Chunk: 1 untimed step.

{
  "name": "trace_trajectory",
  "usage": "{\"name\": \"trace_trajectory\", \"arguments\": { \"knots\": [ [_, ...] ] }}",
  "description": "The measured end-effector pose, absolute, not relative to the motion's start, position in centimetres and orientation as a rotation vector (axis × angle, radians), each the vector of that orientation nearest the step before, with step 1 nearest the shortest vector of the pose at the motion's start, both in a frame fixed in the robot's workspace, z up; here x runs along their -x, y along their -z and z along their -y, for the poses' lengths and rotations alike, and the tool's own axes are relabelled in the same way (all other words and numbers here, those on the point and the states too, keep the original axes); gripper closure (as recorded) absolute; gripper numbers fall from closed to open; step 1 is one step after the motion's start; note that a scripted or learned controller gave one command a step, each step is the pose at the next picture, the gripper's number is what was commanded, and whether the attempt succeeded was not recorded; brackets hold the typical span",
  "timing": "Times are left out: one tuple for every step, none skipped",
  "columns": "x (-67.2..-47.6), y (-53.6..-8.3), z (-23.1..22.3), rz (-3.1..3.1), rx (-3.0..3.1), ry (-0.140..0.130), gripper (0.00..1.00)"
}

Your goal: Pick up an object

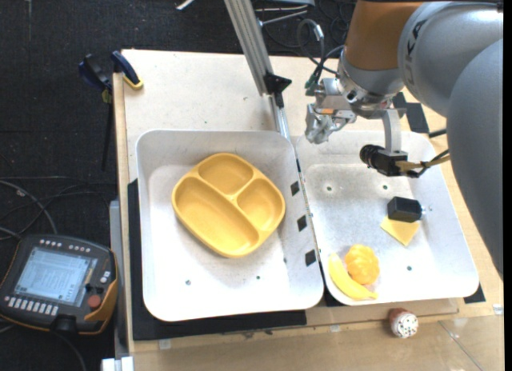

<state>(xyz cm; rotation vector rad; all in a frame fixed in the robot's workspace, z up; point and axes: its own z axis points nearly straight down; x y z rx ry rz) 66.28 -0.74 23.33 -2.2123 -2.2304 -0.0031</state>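
So far nothing is picked. Candidates in the right bin [448,201], all below the gripper [318,131]: a black block [404,209] on a yellow wedge [399,231], and further down an orange lump [362,262] beside a banana [346,282]. I read the gripper as hanging above the bin's far left corner with nothing between its fingers; their spread I cannot tell. Next: travel down-right, then descend. Left of it, a yellow divided plate [229,203] in the left bin [160,281]; pendant [56,277] on dark floor.

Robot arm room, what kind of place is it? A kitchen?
Probably a robot lab, not a kitchen. The grey arm reaches over two white bins, a control pendant lies nearby, and cables trail across the floor.
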Motion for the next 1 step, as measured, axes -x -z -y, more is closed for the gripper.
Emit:
{"name": "trace_trajectory", "arguments": {
  "knots": [
    [-65.77,-22.82,-5.58,2.23,2.21,0.001,1.0]
  ]
}}
